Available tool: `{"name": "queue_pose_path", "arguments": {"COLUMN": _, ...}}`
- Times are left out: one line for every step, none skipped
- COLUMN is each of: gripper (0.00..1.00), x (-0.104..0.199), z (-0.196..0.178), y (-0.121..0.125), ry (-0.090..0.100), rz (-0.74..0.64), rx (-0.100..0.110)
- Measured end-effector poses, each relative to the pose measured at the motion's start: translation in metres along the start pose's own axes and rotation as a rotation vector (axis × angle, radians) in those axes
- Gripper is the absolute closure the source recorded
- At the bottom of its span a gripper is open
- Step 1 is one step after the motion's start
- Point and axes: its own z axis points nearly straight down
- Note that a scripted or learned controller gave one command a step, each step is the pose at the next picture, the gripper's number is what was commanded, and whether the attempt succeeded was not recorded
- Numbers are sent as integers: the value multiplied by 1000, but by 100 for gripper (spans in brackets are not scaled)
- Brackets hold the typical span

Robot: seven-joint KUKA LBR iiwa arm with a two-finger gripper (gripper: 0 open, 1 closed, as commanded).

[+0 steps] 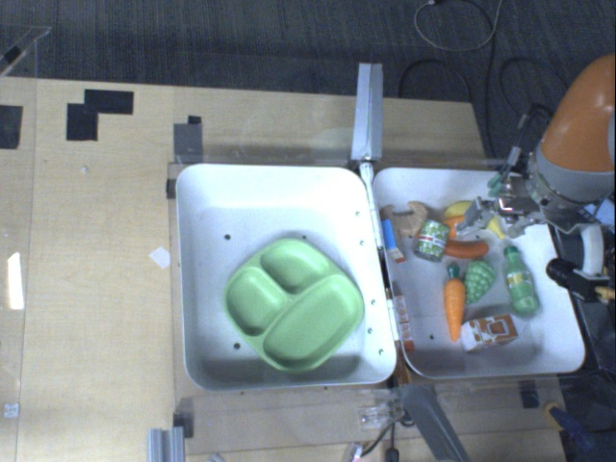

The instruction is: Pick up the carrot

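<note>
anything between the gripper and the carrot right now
Judging from above, the gripper hangs over the toys at the back of the right bin. A red sausage-like toy lies between it and the carrot, with a green toy touching the carrot's right side.

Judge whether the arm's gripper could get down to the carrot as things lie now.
Probably yes: the carrot lies uncovered in the right bin, its top free, though a green toy crowds its right side; the gripper hovers nearby.
</note>
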Motion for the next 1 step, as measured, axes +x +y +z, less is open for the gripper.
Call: {"name": "queue_pose_path", "arguments": {"gripper": 0, "x": 12, "z": 89, "y": 9, "ry": -5, "rz": 2, "rx": -19}}
